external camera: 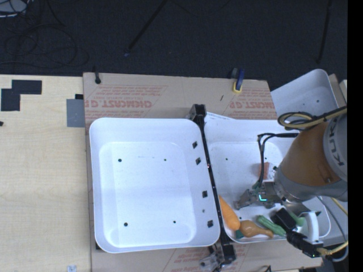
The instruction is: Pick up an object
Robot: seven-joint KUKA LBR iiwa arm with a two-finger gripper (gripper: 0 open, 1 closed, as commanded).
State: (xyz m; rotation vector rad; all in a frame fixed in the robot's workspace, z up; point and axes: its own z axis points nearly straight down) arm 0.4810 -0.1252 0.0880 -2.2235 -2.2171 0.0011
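Observation:
My gripper (pixel 248 200) reaches into the right bin (pixel 232 152) from the right, low over its front part, with the orange-banded wrist behind it. An orange carrot-shaped object (pixel 228 213) lies along the bin's front left corner, just below and left of the gripper. A tan rounded object (pixel 248 228) sits beside it near the front wall. A green object (pixel 271 224) lies to the right of that, partly under the arm. A small reddish item (pixel 265 169) shows beside the wrist. Nothing is visibly between the fingers.
The left bin (pixel 108 146) stands beside the right one, divided by a black clamp strip (pixel 205 169). Both rest on a cardboard sheet (pixel 142 98). Black cables (pixel 272 136) loop above the wrist. A blue and yellow clip (pixel 238 81) sits at the cardboard's far edge.

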